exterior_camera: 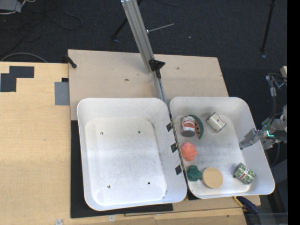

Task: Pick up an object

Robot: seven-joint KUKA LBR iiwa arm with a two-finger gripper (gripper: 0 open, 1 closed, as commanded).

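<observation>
The right bin (234, 104) holds several small objects. A red-and-white can (188, 125) lies against a dark green piece near the divider. A small white box (216, 122) sits to its right. Below the can is an orange-pink ball (188, 151). Further down lie a dark green lump (193, 173) and a tan round disc (213, 177). A green patterned cylinder (243, 173) rests in the front right corner. My gripper (248, 140) reaches in over the bin's right rim, above the cylinder and right of the white box, with nothing seen in it.
The left bin (93, 111) lies beside the right one, with black clips along the shared wall. A slanted aluminium rail (140, 36) rises behind the bins. A light wooden table (33, 135) stands to the left.
</observation>
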